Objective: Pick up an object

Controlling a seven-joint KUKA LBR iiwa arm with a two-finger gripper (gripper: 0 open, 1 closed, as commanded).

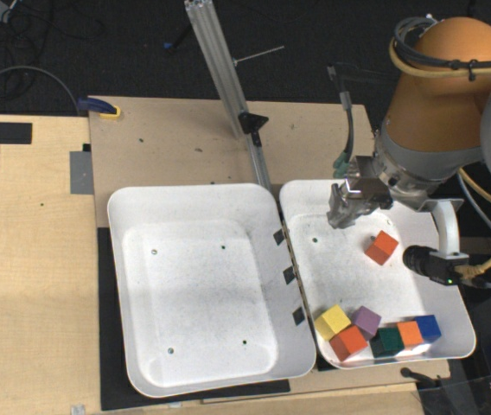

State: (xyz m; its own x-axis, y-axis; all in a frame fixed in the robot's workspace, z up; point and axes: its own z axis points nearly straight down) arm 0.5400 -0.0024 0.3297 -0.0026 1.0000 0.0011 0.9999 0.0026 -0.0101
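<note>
Seven unlabelled blocks (382, 248), right bin (315, 199)

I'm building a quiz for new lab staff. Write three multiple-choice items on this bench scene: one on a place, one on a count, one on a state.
1. Where are the small coloured cubes?
A. left white bin
B. right white bin
C. on the wooden bench

2. How many cubes lie in that bin?
A. four
B. seven
C. ten

3. How does the lone orange-red cube lie?
A. free on the bin floor
B. stacked on another cube
C. outside the bin

Key: 1 B, all sit within the right white bin. 2 B, six cluster near the front edge, plus one apart. 3 A, the lone orange-red cube lies alone beside the gripper.
</note>
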